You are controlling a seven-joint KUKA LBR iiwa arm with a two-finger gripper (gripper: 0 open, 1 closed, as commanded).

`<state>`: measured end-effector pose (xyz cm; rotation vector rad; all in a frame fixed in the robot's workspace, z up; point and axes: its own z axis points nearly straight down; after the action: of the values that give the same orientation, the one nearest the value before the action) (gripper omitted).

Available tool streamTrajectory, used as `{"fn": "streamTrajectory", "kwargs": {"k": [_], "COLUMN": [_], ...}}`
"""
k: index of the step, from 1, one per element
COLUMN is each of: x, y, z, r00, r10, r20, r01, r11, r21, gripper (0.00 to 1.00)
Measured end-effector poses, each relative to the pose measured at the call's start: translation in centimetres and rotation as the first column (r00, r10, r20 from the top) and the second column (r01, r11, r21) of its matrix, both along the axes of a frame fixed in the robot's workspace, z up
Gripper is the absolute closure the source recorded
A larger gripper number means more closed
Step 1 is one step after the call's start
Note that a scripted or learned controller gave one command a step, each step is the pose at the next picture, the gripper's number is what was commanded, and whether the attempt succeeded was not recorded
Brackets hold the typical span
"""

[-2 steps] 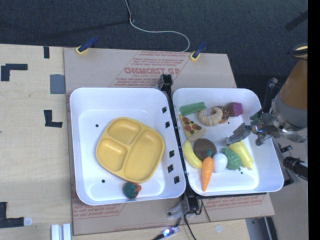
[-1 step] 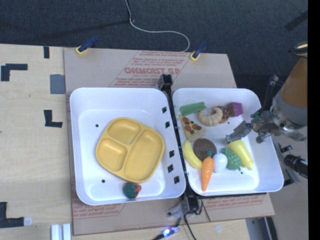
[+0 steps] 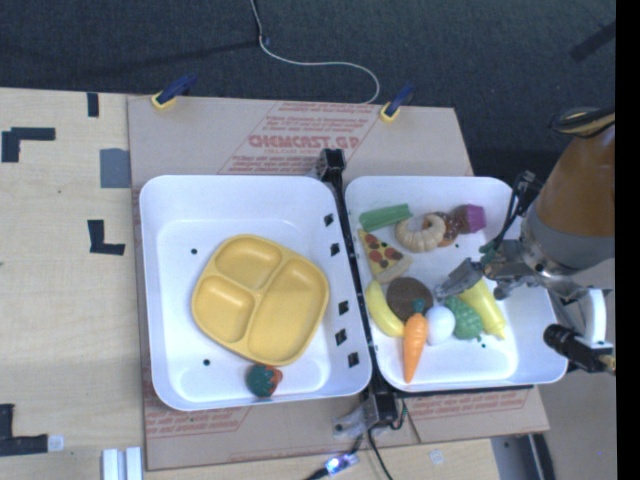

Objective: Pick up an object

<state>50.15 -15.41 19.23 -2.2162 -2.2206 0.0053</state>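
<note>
Nothing has been lifted yet — every object is seen lying in a bin, so the whole pick is judged to remain.

Nearest the lower edge, a small green-and-red toy (image 3: 263,379) lies at six o'clock in the left bin (image 3: 160,268), just beside the yellow divided plate (image 3: 261,298) that takes up most of that floor. In the right bin (image 3: 530,366) the toy food is crowded: a carrot (image 3: 412,344) at six o'clock, touching a white egg (image 3: 438,326), a green piece (image 3: 466,320) and a yellow corn-like piece (image 3: 486,306); a brown disc (image 3: 408,295) and a banana (image 3: 381,308) lie toward nine o'clock. Little bare floor is left except along the near rim.

The gripper (image 3: 462,278) is seen low at the bin's three o'clock side, over the corn-like piece; whether the tips are spread or pressed together cannot be told — nothing is seen pinched.

Farther back, a pizza slice (image 3: 381,254), a doughnut (image 3: 424,232), a green block (image 3: 385,216) and a purple piece (image 3: 468,217) are packed near the far wall.
</note>
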Motion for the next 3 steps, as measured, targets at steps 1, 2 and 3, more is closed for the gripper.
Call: {"fn": "streamTrajectory", "kwargs": {"k": [1,2,3], "x": [0.3,0.3,0.3], "y": [0.4,0.5,0.5], "z": [-6.2,-11.0,-9.8], "r00": [1.000,1.000,1.000], "r10": [-0.001,0.000,-0.001], "r20": [0.001,0.003,0.005], "r01": [0.001,0.000,0.001], "r11": [1.000,1.000,1.000], "r21": [0.000,0.000,-0.002], "gripper": [0.00,0.00,1.00]}}
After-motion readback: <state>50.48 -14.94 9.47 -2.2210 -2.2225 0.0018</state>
